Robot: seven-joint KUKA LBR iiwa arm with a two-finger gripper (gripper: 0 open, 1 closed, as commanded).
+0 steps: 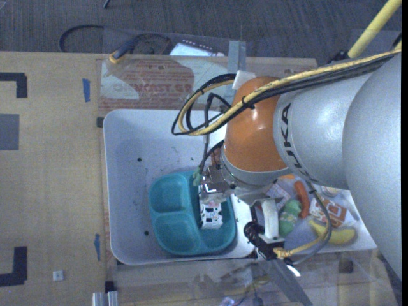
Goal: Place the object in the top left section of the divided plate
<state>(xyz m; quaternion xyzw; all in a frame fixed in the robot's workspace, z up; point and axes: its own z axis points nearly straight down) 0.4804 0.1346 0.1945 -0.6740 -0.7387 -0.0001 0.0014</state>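
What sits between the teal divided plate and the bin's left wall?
Camera view: only bare white bin floor, lightly speckled, lies between the teal divided plate and the bin's left wall.

a thick grey arm [357, 126] with dark lettering on its side, a glossy orange band [255, 129] above the wrist, yellow and black cables [197, 110] looping alongside, and a small black-and-white tool [211, 212] at its end.

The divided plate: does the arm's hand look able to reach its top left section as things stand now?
Probably yes. The hand already hangs over the teal divided plate, at its right side, and the plate's two left sections lie open with nothing over them, so a short move to the left looks free.
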